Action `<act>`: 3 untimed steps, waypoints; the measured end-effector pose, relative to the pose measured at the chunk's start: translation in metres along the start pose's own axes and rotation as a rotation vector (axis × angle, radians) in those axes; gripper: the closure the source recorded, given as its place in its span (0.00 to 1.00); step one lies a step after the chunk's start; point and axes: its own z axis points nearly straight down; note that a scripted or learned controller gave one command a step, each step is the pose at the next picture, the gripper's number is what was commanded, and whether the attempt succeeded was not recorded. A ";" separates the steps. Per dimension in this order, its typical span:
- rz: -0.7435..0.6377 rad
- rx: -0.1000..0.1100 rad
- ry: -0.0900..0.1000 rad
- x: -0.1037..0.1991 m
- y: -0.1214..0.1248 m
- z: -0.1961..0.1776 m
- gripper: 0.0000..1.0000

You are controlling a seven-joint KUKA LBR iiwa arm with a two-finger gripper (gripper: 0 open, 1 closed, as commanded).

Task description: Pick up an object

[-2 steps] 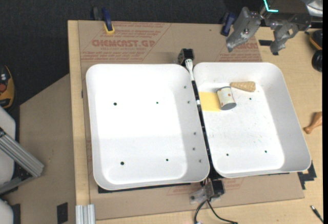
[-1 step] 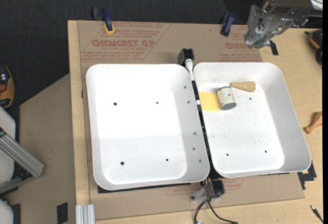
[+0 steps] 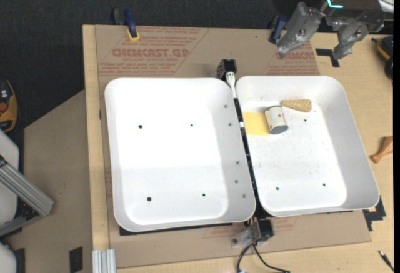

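Camera view: gripper [image 3: 320,40] sits at the top right, above the far edge of the right bin [image 3: 350,140], over the cardboard board [image 3: 94,140] rather than over the bin floor. Two grey fingers [image 3: 294,31] hang down, spread wide apart, nothing between them. Left finger is near the bin's back-left corner, right finger near the back-right. Teal part on the wrist block above them.

Objects are all in the right bin, in its back-left part:
- yellow square [image 3: 253,123] lies flat by the left wall.
- can [image 3: 275,120], small, silver-white, on its side, just beside the square's right edge, looks to be touching or overlapping it.
- tan cone [image 3: 297,105] lies on its side just behind and right of the can, close to it; contact unclear.

Gripper is well apart from all three, none of them under the fingers.

Left bin [image 3: 125,153] sits touching the right one along a black centre seam with a clip [image 3: 226,69] at the far end. Blue clamp [image 3: 129,20] on the board's far-left edge. Cables [image 3: 253,247] at the near edge, below the seam.
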 end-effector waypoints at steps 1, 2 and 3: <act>-0.001 -0.005 0.000 0.000 0.001 -0.011 1.00; -0.001 -0.004 0.000 0.000 0.001 -0.011 0.00; -0.001 -0.009 0.001 0.001 0.001 -0.021 1.00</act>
